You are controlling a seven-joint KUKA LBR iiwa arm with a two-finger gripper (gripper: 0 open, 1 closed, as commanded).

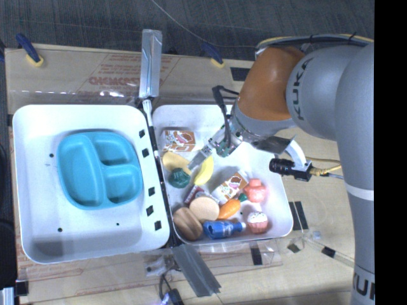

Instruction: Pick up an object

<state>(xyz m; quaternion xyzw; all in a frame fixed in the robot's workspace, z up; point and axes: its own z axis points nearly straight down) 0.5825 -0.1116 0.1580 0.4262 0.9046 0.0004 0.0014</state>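
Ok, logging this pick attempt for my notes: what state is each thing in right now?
end effector: low in the right bin, at the banana.
banana: lying among the toys.
blue tray: flat in the left bin, nothing on it.
right bin: crowded with toy food.
carrot: lying in the pile.
blue bottle: on its side.

Both bins, left (32, 189) and right (191, 114), look like smooth white plastic with a soft sheen. The blue divided tray (98, 167) in the left bin is matt plastic. Toy foods in the right bin look like glossy moulded plastic: a yellow banana (203, 170), an orange carrot (230, 208). The bench (95, 65) shows flat brown cardboard-like sheet with printing. The arm (331, 88) has smooth grey casing and a glossy orange band (270, 84)
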